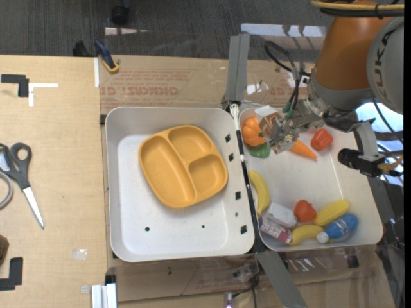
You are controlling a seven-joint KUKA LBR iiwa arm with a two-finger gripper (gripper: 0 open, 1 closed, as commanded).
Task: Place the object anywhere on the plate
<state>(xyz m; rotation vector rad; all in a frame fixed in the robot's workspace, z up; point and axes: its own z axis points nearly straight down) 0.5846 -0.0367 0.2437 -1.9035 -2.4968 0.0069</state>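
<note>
You are looking down on the hand (277,133) hovering low over the upper left of the right bin (359,191), and you cannot tell how it is set. Beneath it, an orange toy (252,131) is lying on a green one (259,150), with a toy carrot (303,149) just beside it. The yellow plate (183,165) is sitting in the left bin (128,191), carrying nothing. Scissors (23,178) are lying on the tabletop (51,127).
</note>
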